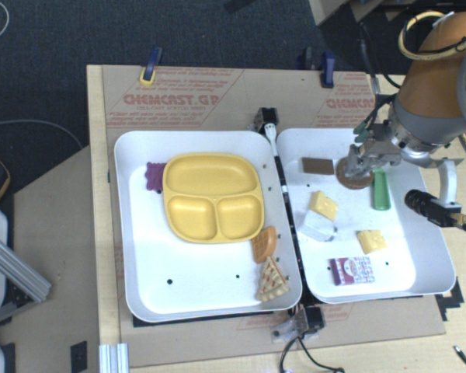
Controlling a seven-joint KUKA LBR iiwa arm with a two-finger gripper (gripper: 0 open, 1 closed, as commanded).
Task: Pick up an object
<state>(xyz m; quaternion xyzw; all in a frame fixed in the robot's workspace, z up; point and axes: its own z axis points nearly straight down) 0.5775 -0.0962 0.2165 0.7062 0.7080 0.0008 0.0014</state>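
My gripper [360, 164] hangs low over the upper middle of the right bin [427, 282], at the end of the grey arm with its orange band. Directly beneath it lies a brown round disc [354, 180], partly covered by the gripper body. A green stick-shaped object [381, 190] lies just right of the disc. A dark brown rectangular block [318, 165] rests to the left. Lower down are a yellow wedge [323, 206], a pale translucent block [318, 227], a second yellow piece [371, 241] and a maroon packet [351, 270].
The left bin [140, 286] holds a yellow divided tray [213, 195], a purple piece [154, 176] at its left, an orange-brown item [265, 244] and a tan waffle piece [272, 279]. A black arm fitting [431, 206] overhangs the right bin's right side.
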